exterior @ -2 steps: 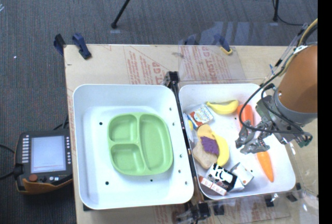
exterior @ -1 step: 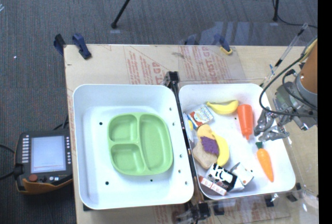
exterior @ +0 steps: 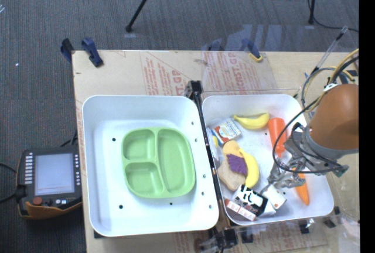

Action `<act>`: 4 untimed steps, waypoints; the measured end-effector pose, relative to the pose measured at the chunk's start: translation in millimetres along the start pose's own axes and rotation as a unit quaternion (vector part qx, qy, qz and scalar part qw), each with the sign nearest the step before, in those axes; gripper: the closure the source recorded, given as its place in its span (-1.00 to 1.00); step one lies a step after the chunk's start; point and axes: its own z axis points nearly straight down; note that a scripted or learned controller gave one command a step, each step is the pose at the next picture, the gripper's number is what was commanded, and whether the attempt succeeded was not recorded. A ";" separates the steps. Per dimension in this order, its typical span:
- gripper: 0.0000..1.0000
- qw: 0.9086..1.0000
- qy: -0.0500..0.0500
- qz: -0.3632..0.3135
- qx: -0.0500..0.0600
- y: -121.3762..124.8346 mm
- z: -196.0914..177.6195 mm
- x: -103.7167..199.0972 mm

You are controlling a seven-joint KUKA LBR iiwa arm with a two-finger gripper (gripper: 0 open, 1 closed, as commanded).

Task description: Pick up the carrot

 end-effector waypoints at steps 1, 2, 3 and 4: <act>1.00 0.999 -0.004 -0.040 0.006 46.3 -154.3 -33.3; 1.00 0.999 -0.003 -0.037 0.001 47.8 -159.0 -34.0; 1.00 0.972 0.000 -0.234 -0.001 43.1 -107.4 -12.8; 1.00 0.935 -0.001 -0.355 -0.004 9.5 -24.6 18.9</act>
